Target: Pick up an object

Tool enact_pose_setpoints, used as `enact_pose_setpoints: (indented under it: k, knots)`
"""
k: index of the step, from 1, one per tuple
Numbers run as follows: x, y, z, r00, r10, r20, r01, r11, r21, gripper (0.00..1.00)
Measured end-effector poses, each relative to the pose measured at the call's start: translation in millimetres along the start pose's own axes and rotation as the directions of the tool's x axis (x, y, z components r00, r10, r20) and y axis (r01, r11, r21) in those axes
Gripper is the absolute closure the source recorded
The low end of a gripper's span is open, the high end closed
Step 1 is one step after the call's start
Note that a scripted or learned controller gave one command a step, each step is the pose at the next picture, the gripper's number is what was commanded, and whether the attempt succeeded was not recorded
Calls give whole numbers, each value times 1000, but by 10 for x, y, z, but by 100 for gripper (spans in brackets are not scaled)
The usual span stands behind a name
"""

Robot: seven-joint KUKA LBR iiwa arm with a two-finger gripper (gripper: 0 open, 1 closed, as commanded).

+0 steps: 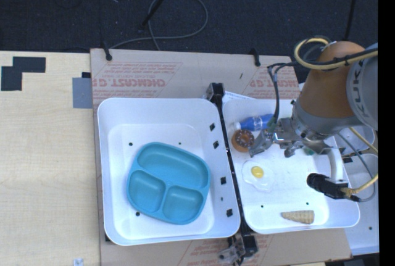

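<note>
Right bin (345, 216): glossy fried egg (257, 173), ridged cone (299, 216) | left bin (111, 135): blue three-part plate (168, 182) | claw (262, 142): cannot tell

You can read one printed mark: red lettering on the brown cardboard sheet (157, 76) under the bins, just beyond the left bin's far rim. It appears upside down and looks like "CHEMCAST GP". More red print shows on the cardboard's far right and near edge, but it is too broken up to read.
</note>
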State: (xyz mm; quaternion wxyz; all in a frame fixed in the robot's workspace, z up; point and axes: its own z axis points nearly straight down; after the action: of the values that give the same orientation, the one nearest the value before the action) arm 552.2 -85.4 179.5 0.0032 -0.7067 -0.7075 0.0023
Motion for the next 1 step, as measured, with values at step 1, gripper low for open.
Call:
enact_pose_setpoints:
  k: [1]
  knots:
    - [-42,37,448,1000,1,0,-1,1000,-2,0]
